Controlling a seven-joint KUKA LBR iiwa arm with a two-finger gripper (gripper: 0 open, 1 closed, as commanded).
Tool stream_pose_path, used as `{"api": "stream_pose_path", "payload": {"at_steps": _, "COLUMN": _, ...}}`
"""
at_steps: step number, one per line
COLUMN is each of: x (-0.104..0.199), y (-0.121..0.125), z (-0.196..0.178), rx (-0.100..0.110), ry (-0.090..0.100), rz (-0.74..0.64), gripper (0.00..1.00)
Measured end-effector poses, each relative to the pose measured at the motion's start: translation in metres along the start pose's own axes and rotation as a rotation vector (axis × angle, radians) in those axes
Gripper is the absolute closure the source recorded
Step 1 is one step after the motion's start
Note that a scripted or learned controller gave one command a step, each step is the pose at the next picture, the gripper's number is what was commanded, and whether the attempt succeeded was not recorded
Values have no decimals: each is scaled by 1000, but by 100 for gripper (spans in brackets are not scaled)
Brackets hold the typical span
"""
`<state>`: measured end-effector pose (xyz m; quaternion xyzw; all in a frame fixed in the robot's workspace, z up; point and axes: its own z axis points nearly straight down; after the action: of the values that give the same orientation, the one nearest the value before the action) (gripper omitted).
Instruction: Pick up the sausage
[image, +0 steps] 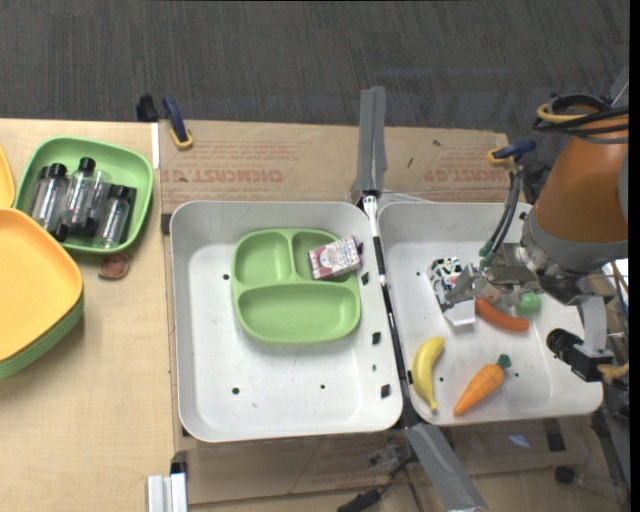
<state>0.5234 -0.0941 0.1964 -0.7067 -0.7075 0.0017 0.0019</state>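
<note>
Nearest the camera, in the right bin (560, 405), a toy carrot (479, 388) lies slanted, green top up and to the right, and a banana (428, 370) curves just beside the bin's left wall. Behind them, near the middle of that bin, lies the sausage (502, 317), an orange-red link. Its long axis runs from upper left to lower right across the view, at a shallow slant, with the lower right end pointing toward the right wall. The pincer (478, 295) hangs directly over the sausage's upper left end, grey metal parts crowding it; whether it is released or clenched I cannot tell, and nothing shows the sausage between its tips. A small green ball (529, 300) sits just beside the sausage on its far side. A white block (460, 318) lies at the pincer's left, and a black-and-white cow-patterned object (445, 269) lies behind that.

In the left bin (200, 330) rests a green divided plate (290, 310), with a pink snack packet (334, 258) in its upper right compartment.

Farther left on the bench (90, 420) stand stacked yellow plates (35, 290), and beyond them a green tray (130, 165) holding small dark-capped bottles (80, 200).
</note>
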Motion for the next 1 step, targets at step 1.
{"api": "stream_pose_path", "payload": {"at_steps": 1, "x": -60, "y": 26, "z": 83, "rx": -26, "ry": -3, "rz": 141, "gripper": 0}}
